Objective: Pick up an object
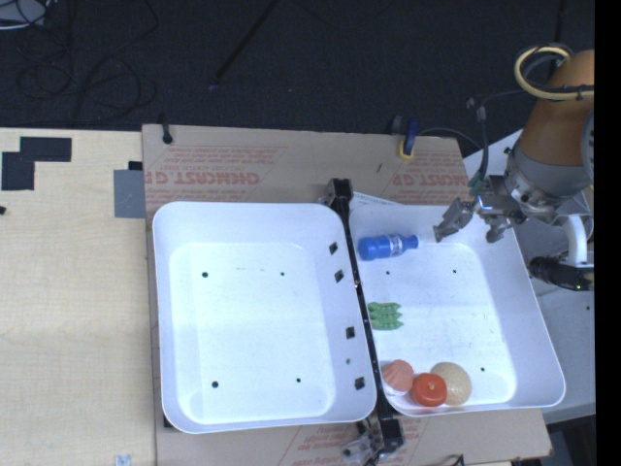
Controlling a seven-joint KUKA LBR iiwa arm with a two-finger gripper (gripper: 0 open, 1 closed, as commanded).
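Three small round things crowd the near corner of the right bin: a red tomato-like piece in front, a pinkish piece touching it on one side and a tan, bun-like piece on the other. They overlap, so their full outlines are hard to make out. Further up the same bin, close to the divider, lies a small green object, too small to identify beyond its ridged look. A blue bottle rests on its side near the far edge, its pale cap pointing toward the arm.

Over the far right corner of that bin hangs the hand, dark and blurred against the rim; its fingers look spread apart with nothing between them, well clear of the bottle. Behind it the grey arm with its orange band is cut off by the frame's edge.

Beside it, the left bin shows just its white floor and a few dark dots. Both bins sit on a cardboard sheet on the table.
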